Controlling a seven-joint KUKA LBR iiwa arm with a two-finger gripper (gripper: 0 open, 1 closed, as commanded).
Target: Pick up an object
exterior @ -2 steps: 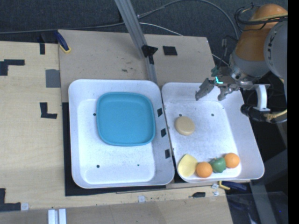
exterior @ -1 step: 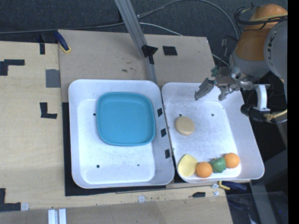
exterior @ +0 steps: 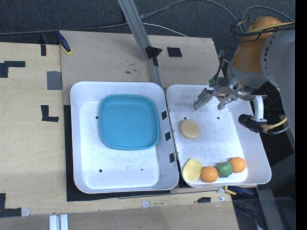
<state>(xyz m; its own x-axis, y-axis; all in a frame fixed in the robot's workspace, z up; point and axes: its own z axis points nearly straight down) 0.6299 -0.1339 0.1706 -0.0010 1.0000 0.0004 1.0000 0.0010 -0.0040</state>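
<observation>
both white bins (exterior: 86, 143) are looking like smooth, slightly glossy plastic, finely speckled. the blue plate (exterior: 128, 121) is showing a matt plastic sheen. the bench (exterior: 29, 128) is looking like pale, bare wood. the slanted pole (exterior: 139, 30) is appearing as dull grey metal.

The gripper (exterior: 211, 101) hung over the far part of the right bin (exterior: 249, 143), its two fingers spread apart with nothing between them. A round beige disc (exterior: 190, 129) lay just nearer than the gripper, apart from it. Along the bin's near wall sat a yellow piece (exterior: 192, 169), an orange ball (exterior: 209, 174), a green object (exterior: 224, 169) and another orange ball (exterior: 238, 165); the left bin (exterior: 86, 176) held a blue plate (exterior: 129, 121).
</observation>
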